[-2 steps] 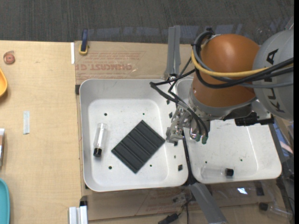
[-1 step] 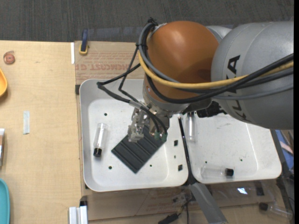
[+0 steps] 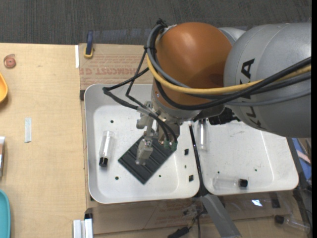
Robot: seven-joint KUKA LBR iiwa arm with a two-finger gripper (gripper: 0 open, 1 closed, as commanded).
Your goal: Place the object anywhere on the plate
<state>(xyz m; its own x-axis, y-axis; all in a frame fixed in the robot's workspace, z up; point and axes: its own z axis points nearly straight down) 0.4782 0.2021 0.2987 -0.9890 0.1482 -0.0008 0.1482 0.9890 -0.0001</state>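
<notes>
The big grey arm with its orange band (image 3: 195, 63) reached down over the left white bin (image 3: 94, 148). Its gripper (image 3: 144, 152) touched the flat black ribbed plate (image 3: 148, 160). A clear tube with a black cap (image 3: 105, 148) lay nearby.

White bins (image 3: 99, 182), a black ridged plate (image 3: 154, 162), orange-banded grey arm (image 3: 198, 63).

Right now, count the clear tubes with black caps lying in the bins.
2 visible. One tube lies in the left bin, left of the dark plate. Another lies near the right bin's front edge. The arm may hide more.
</notes>
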